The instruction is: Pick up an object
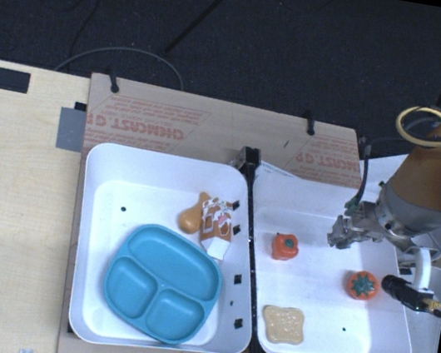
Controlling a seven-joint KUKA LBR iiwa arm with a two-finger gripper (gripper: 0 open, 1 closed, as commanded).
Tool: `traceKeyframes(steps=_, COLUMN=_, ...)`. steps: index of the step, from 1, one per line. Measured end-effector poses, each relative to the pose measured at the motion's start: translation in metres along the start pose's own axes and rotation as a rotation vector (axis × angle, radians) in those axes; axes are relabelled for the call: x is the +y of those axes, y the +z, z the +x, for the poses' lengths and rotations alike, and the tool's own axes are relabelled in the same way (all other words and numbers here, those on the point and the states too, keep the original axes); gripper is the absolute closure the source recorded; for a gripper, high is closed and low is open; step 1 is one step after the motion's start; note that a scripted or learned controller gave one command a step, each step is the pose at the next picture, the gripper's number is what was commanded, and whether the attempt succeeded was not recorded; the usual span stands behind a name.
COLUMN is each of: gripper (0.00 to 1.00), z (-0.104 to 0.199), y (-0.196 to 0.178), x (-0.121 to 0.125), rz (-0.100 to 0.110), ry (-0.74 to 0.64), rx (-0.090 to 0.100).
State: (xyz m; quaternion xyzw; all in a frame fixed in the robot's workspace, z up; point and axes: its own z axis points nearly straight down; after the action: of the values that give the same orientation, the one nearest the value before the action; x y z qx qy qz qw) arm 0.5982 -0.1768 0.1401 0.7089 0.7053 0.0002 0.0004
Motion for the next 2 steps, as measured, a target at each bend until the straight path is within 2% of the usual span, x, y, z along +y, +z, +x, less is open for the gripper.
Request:
traceKeyframes(steps=1, gripper=1.00, z=0.002, y=-0.062, x=-0.003, rz=-0.001, ry=-0.008, rx=0.000)
traceKeyframes(steps=2, gripper=1.00, z=0.001, y=-0.102, x=-0.002, rz=-0.001, ry=-0.007, rx=0.000)
